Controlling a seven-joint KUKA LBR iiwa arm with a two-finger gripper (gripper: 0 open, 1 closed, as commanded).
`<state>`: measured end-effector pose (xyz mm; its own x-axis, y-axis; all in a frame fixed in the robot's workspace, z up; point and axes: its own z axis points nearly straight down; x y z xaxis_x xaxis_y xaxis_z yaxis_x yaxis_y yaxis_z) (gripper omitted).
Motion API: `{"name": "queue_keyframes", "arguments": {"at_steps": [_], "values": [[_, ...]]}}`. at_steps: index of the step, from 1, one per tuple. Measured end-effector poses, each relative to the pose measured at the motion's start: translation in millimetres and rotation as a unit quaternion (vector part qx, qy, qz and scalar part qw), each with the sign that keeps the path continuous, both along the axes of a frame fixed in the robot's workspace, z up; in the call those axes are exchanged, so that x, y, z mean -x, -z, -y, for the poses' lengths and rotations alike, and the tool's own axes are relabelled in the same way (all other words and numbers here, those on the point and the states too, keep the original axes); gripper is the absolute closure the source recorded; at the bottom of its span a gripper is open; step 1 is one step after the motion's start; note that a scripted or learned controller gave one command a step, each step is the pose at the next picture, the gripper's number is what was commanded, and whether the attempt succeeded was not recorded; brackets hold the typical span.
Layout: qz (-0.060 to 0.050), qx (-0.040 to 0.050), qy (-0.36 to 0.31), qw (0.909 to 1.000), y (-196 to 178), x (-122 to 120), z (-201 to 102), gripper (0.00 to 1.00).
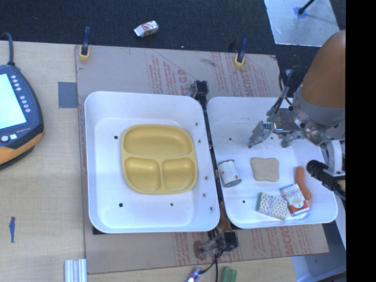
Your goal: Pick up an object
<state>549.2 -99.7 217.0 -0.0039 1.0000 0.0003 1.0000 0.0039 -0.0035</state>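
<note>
The two bins (100, 157) looked like smooth white plastic with a faint sheen. The divided tray (158, 157) in the nine o'clock bin was matt yellow plastic. The desk (47, 204) showed pale wood grain under a brown cardboard sheet (170, 69). The small can (228, 173) seemed metal, the bread slice (265, 169) rough and matt, and the hand (258, 135) dull grey metal.

This is a robotics lab or test cell. A grey industrial arm (320, 93) with an orange band works over two white bins (106, 157) set on a cardboard sheet (176, 69), which clamps (85, 46) fix to a wooden tabletop (41, 216). Far to the left of the fingers (258, 135) lies a control pendant (17, 116) with a screen and cable. Beyond the tabletop, dark carpet (205, 10) carries blue tape marks (302, 10).
</note>
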Motion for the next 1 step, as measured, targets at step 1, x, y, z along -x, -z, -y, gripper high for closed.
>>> {"name": "queue_keyframes", "arguments": {"at_steps": [1], "values": [[-0.001, 0.0004, -0.001, 1.0, 100.5, 40.5, 29.5, 0.0]]}}
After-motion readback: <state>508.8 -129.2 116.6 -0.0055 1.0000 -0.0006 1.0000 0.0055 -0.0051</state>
